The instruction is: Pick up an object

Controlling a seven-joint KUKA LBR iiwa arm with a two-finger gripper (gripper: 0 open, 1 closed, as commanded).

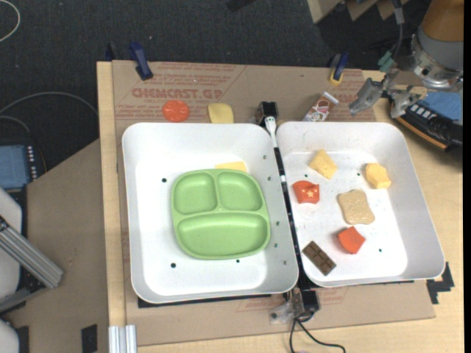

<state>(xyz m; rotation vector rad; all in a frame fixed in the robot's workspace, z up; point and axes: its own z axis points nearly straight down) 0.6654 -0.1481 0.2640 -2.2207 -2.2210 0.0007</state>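
The gripper (377, 96) hangs open and empty above the right bin's (416, 169) far edge, poised to descend. 6 toy foods, including a yellow cheese wedge (322, 163), lie scattered inside.

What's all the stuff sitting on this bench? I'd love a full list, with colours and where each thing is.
bins: 2, white, side by side on the board
divided plate: 1, green, middle of the left bin
pale yellow piece: 1, left bin, behind the plate
yellow chunks: 2, right bin, far side
red pieces: 2, right bin, one near its left wall, one toward the front
toast-like slice: 1, tan, right bin, middle
brown bar: 1, right bin, front left
orange-red disc: 1, on the board behind the left bin
yellow lump: 1, beside the disc
small wrapped item: 1, red and white, behind the right bin
gripper: 1, grey, above the right bin's far right corner
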